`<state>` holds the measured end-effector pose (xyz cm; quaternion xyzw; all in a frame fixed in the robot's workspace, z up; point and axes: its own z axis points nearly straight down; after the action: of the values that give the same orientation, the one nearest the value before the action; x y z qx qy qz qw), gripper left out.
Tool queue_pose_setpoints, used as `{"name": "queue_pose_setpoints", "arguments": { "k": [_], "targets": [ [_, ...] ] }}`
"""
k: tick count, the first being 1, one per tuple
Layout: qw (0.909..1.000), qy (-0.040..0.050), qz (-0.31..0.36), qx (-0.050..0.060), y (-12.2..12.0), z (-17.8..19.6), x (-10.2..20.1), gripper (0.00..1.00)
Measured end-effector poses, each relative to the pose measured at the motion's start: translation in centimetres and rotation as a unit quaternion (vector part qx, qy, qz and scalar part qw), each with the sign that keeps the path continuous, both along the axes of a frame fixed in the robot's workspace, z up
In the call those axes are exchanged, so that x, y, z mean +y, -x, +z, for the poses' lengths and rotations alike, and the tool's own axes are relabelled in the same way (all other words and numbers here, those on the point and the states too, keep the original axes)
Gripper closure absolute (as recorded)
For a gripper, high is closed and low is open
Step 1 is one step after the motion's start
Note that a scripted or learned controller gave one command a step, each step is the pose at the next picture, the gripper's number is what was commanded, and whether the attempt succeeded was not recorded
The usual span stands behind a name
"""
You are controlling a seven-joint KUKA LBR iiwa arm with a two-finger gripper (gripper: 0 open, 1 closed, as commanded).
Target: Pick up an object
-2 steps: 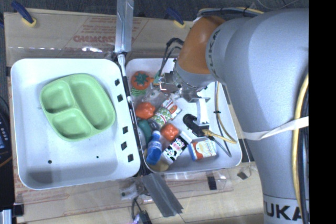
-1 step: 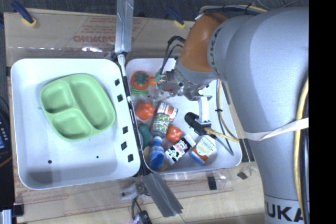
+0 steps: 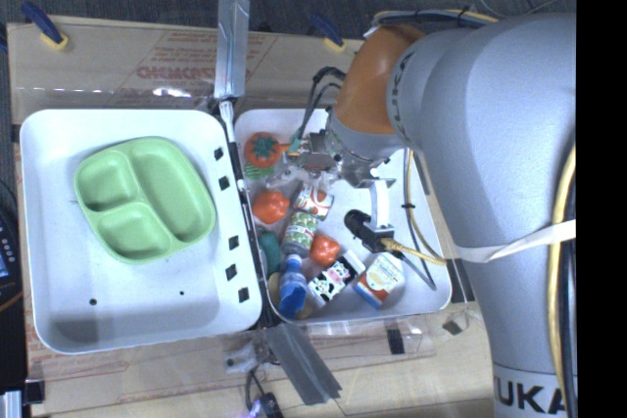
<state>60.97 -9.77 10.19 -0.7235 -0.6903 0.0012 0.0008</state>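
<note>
My gripper [image 3: 312, 163] is down in the right bin [image 3: 423, 294], near its middle left, among a heap of small toys. Around it lie an orange pumpkin-like toy [image 3: 262, 149], an orange ball [image 3: 271, 207], a patterned can [image 3: 302, 230], a red-orange piece [image 3: 326, 250], a blue bottle [image 3: 292, 289], a black-and-white carton [image 3: 333, 281] and a yoghurt cup [image 3: 381, 277]. The wrist and the grey arm cover the bin's right half. The fingers are lost among the clutter.
The left bin [image 3: 59, 299] holds a green divided plate [image 3: 145, 199]. A metal divider [image 3: 232, 44] runs between the two bins. Cardboard [image 3: 118, 49] lies behind them, with blue clamps at its edge. The arm's body fills the right side.
</note>
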Motion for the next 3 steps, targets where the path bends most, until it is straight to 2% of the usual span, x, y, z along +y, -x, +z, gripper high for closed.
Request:
{"name": "queue_pose_setpoints", "arguments": {
  "k": [1,2,3],
  "targets": [
    [0.9998,-0.0004,-0.017,0.001,3.5,-1.1,0.6,0.00],
    [0.9997,0.0001,-0.026,0.000,1.0,-1.0,-0.1,0.00],
    [0.9873,-0.0001,-0.159,0.006,-4.4,-1.1,0.7,0.00]
  ]
}}
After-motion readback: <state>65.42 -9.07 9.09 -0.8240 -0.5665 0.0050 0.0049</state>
